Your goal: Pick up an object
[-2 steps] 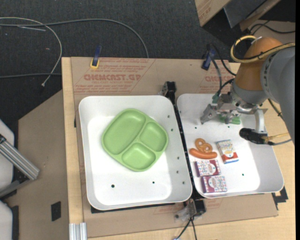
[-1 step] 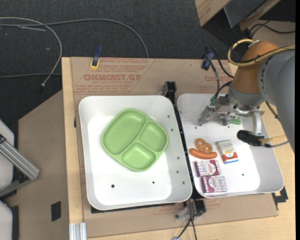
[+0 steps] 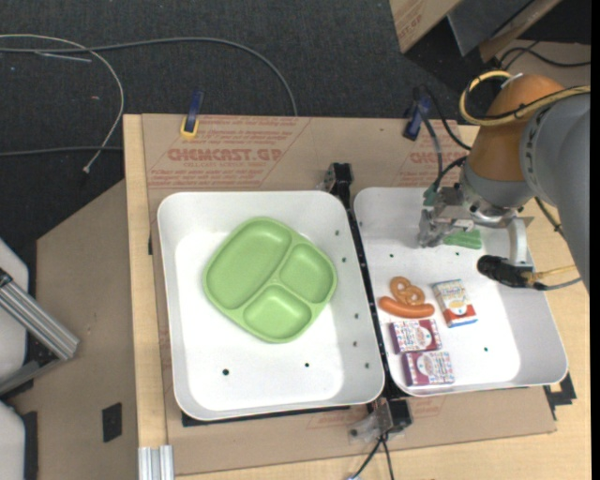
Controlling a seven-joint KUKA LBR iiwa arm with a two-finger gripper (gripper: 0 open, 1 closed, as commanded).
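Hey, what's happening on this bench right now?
A robot arm reaches in from the right with its gripper low over the far end of the right bin, beside a green item. Nothing shows between its fingers. Nearer in that bin lie a pretzel, a hot dog and three small packets. The left bin holds a green divided plate.

You're looking down on a dark carpeted floor [image 3: 281, 56] with thin cables [image 3: 103, 75] trailing across it. A brown cardboard sheet [image 3: 234, 150] with red print covers the bench, held by blue clamps [image 3: 193, 111]. Cardboard boxes [image 3: 422, 19] sit at the top right, and an aluminium rail [image 3: 33, 319] crosses the left edge.
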